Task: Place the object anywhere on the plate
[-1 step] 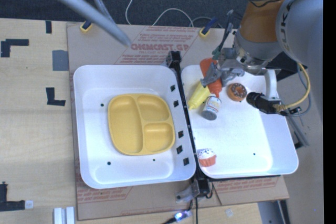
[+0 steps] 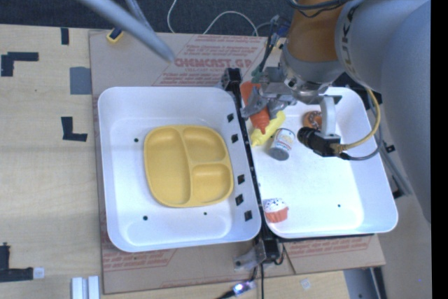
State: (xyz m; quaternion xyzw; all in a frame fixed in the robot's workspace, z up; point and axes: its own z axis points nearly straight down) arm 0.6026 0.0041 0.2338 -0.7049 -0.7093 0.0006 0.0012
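- Nearest the lens, the arm [image 2: 381, 31] with its orange band looms over the far right of the bench [image 2: 42, 171], reaching down into the right bin [image 2: 329, 192].
- At its tip, the hand [image 2: 269, 100] sits low in that bin's far-left corner; whether it is apart or closed cannot be told, and no grasp can be confirmed.
- Just below the hand lies an orange piece [image 2: 259, 120], probably the object, touching or overlapped by the hand, with a yellow piece [image 2: 268, 136] and a small can [image 2: 282, 145] beside it.
- A cupcake [image 2: 275, 210] stands well apart, at the near-left edge.
- The plate [image 2: 187, 164] lies in the left bin [image 2: 122, 220], left of the hand and nearer the camera, so the carry must cross the wall between the bins.
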